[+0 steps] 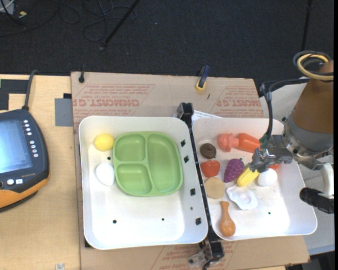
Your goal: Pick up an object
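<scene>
My gripper (259,161) hangs low over the right bin (296,221), reaching in from the right. Just under it lie a yellow banana-like toy (247,178) and a white egg (267,178); whether it touches either is unclear. Purple grapes (233,169) sit just to its left. An orange carrot (249,141) and a pink toy (227,142) lie behind it. Further left are a red fruit (210,167), a brown donut (208,149) and a tan disc (214,188). A fried egg (243,198) and a drumstick (227,220) lie nearer the front.
The left bin (135,221) holds a green divided plate (147,163), a yellow lemon (103,142) and a white egg (105,174). A tablet pendant (14,151) lies on the bench at far left. A black clip divider (194,173) separates the bins.
</scene>
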